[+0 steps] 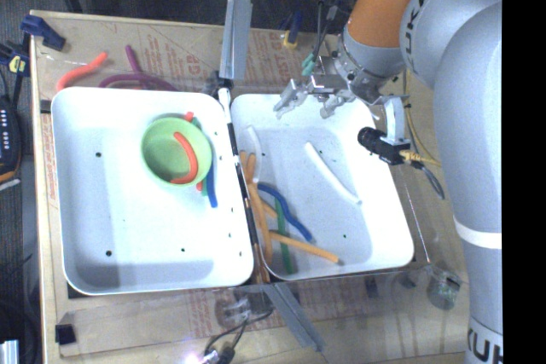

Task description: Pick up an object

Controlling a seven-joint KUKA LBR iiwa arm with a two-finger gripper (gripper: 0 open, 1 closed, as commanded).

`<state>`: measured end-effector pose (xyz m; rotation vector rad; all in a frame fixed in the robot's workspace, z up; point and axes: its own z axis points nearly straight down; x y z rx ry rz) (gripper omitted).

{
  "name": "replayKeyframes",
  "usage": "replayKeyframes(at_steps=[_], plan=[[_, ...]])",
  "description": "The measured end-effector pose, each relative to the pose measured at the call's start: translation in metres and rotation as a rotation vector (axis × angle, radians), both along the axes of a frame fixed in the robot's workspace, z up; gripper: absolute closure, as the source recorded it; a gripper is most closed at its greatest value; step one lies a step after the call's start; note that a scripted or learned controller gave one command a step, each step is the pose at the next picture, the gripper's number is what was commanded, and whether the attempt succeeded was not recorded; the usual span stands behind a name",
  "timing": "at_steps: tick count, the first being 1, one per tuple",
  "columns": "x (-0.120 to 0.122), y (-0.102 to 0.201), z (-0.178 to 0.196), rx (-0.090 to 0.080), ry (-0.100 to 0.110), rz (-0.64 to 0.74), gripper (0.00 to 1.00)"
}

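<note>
A grey robot arm with an orange band reaches in from the right. Its metal two-finger gripper [314, 98] hangs over the far edge of the right shallow white bin [384, 217], fingers spread apart with nothing between them. In that bin, against its left wall, lies a tangle of flexible sticks: orange [307, 247], blue [286, 213] and green [286, 256], plus one white stick [333, 170] nearer the middle. The left white bin [94, 209] holds a round green bowl [171, 151] with a red curved stick [198, 158] lying across it. Both bins sit on a wooden table [171, 38].
</note>
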<state>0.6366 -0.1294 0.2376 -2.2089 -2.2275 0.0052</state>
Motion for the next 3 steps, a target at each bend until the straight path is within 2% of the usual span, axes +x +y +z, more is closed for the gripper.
replayKeyframes(at_steps=[1, 2, 3], plan=[[-0.072, 0.003, -0.109, 0.0, 0.001, 0.109, 0.0], [-0.136, 0.005, -0.142, -0.008, -0.019, 0.131, 0.0], [-0.136, 0.005, -0.132, -0.006, -0.014, 0.138, 1.0]])
